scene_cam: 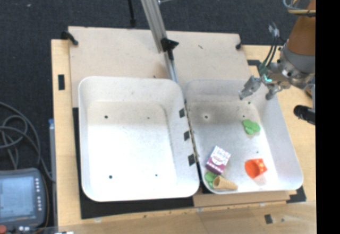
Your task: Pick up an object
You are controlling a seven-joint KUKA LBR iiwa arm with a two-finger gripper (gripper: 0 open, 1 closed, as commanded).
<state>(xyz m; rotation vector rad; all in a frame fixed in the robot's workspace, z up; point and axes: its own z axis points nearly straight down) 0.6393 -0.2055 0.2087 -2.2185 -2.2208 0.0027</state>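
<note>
My gripper point(260, 91) hangs over the far right corner of the right bin point(223, 101), its two fingers spread open with nothing between them. In that bin lie a green lumpy object point(251, 127) below the gripper, an orange cup-like object point(255, 167), a purple and white box point(218, 159), a tan cone point(225, 183) and a small green piece point(211, 179) at the near edge. The green lumpy object is the nearest to the gripper, a short way toward the front.
The left bin point(133, 137) sits beside the right one, sharing a divider with black clips point(187, 135). A slanted aluminium post point(151, 7) rises behind the bins. A screen device point(20, 196) sits off the bench at the lower left.
</note>
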